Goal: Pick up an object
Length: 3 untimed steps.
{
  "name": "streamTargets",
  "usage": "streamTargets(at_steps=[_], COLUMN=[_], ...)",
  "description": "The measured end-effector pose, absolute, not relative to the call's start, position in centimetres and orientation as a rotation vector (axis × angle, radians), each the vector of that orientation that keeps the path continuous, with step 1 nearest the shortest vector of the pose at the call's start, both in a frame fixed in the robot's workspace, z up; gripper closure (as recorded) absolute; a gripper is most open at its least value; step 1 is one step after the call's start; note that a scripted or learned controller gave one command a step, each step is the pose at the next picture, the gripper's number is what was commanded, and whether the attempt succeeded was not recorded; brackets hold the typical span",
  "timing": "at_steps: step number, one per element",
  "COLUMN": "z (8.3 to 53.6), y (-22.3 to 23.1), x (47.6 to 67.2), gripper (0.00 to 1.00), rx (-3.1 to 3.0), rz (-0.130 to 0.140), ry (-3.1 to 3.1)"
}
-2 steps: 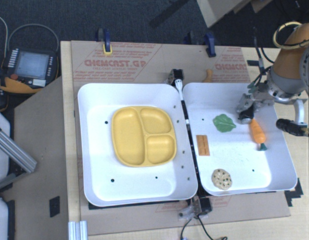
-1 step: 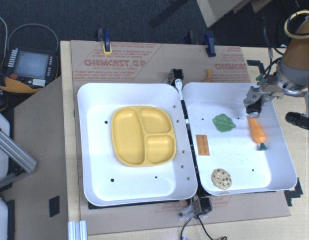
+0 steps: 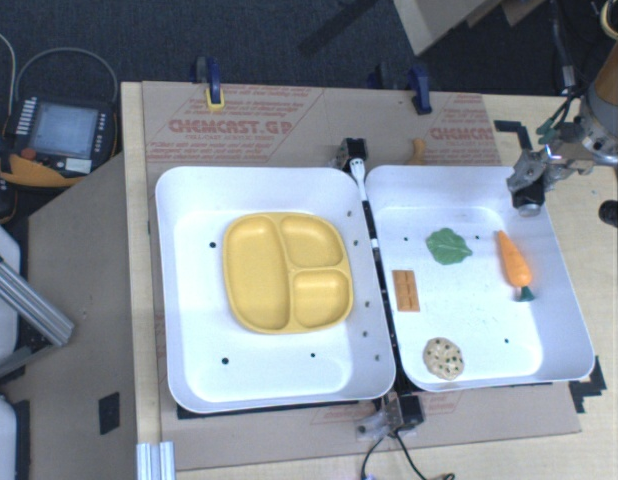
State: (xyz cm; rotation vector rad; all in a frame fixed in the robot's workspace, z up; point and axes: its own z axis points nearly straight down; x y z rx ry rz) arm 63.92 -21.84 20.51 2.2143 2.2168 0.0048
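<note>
The pincer (image 3: 529, 190) hangs over the far corner of the right bin (image 3: 474, 318); released or clenched, I cannot tell. The carrot (image 3: 513, 258) lies nearest, a green leaf (image 3: 449, 246) beside it, both apart from the pincer.

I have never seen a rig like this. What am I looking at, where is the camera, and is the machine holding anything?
One fixed camera looks down at a slant on a bench. The machine reaching in from the right is a robot arm. Its gripper hangs over the far right corner of the right bin, with nothing visibly held. That bin contains a green leaf, a carrot, a brown wafer and a cookie. The left bin holds a yellow divided plate.
</note>
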Motion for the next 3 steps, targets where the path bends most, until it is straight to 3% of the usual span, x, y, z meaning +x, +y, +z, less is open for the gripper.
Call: streamTargets(at_steps=[1, 3], z=[26.0, 25.6], y=[-21.9, -11.4], x=[64.1, 60.9], gripper=[1.0, 1.0], rx=[2.213, 2.218], rz=[0.006, 0.0], ry=[2.216, 2.23])
